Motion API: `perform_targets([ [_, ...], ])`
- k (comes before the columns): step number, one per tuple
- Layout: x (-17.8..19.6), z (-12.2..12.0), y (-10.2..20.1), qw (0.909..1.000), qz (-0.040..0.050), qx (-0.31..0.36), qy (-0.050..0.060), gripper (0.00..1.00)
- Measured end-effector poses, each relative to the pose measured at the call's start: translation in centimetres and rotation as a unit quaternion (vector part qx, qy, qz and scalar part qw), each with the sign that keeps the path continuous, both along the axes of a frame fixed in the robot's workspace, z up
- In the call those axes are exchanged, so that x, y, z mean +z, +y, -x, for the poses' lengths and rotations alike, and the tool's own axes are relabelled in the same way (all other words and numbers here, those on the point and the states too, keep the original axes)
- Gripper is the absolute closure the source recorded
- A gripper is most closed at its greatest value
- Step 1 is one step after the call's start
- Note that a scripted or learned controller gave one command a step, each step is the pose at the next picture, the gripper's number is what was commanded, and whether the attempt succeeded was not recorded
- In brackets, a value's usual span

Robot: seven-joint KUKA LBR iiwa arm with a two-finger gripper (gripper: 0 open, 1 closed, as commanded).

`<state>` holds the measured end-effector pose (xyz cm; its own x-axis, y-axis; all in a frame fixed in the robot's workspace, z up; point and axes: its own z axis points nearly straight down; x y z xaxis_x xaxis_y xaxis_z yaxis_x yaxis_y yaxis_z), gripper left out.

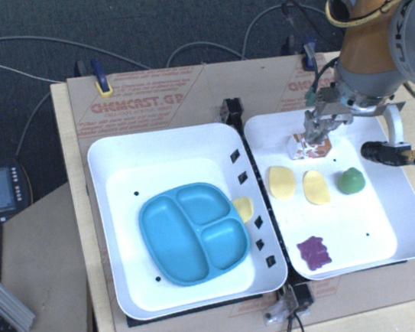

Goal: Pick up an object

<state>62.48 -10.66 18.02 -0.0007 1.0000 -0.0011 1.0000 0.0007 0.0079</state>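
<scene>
Your tool point(316, 137) hangs low in the right bin point(405, 244), touching a small red-and-white object point(310, 149) at the back; you cannot tell its opening. In front of that object lie 2 yellow pieces point(281, 181), a green ball point(350, 180) and a purple piece point(313, 251).

Bright even light, soft shadows, slight blur.

Red "CHEMCAST GP" (partly hidden) on the board point(143, 94).
</scene>
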Motion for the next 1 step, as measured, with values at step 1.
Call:
perform_targets([
  [1, 4.71, -0.36, -0.67, 1.0, 0.0001, 0.0, 0.0, 1.0],
])
